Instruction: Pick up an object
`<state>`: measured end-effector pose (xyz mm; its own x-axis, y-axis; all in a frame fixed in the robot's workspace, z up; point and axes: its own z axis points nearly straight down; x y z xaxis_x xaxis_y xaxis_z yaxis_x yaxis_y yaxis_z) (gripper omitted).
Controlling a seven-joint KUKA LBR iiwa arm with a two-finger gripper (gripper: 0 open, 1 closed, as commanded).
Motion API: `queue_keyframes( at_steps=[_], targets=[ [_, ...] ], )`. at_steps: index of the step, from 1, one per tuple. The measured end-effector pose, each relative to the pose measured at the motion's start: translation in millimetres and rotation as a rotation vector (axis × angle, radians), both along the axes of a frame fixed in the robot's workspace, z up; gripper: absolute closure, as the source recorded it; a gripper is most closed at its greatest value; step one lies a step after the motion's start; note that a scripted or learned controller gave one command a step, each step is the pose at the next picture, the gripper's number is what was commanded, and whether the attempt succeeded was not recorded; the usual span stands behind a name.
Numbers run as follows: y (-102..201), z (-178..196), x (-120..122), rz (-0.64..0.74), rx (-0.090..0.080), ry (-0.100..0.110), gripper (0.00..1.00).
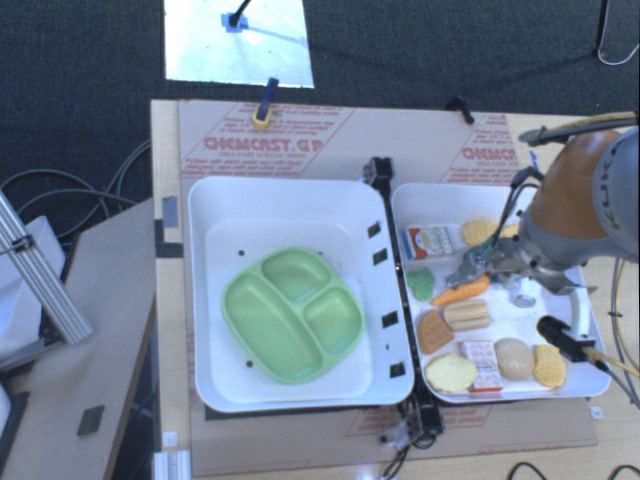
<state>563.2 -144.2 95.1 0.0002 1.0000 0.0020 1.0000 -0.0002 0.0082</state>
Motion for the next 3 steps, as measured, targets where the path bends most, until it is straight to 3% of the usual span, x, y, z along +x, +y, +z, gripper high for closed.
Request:
queue_keyframes(
  at_steps=[1, 3],
  targets=[
    [-1, 10, -1, 0.001, -0.003, 0.0, 1.0],
    [-18, 111, 0, 0.0, -0.004, 0.002, 1.0]
  ],
)
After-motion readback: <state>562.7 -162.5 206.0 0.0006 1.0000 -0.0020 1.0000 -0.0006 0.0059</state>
